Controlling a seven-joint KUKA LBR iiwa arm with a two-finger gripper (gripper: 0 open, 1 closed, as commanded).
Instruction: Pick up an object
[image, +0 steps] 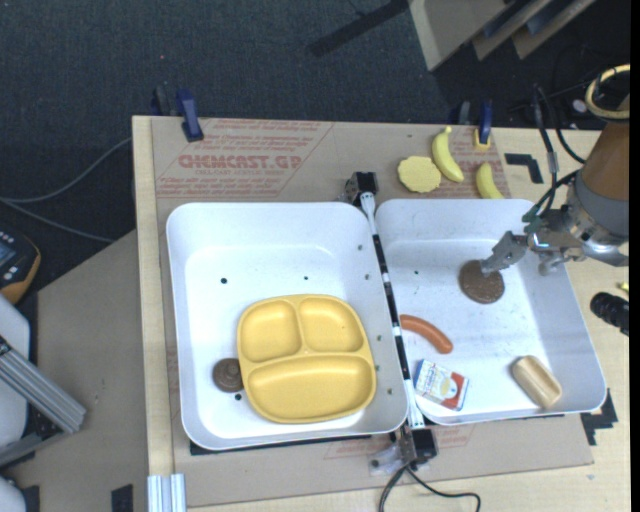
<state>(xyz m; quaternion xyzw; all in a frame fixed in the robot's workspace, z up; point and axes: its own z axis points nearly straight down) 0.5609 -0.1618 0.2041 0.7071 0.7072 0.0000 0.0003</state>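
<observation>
claw (497, 262): at 3 o'clock, low over right shallow white plastic bin (570, 330), whether spread or pressed together I cannot tell | round brown flat disc (482, 284): just at the fingertip, contact unclear | orange sausage (426, 333): 7 o'clock of disc | tan bread roll (536, 381): 5 o'clock corner

A robotics lab: a clamped board bench (250, 160) with two white bins (190, 300), loose cables (60, 200), toy food.

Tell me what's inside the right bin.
The right bin holds a brown disc under the hand, a sausage, a small packet and a bread roll. The hand covers part of the disc.
</observation>
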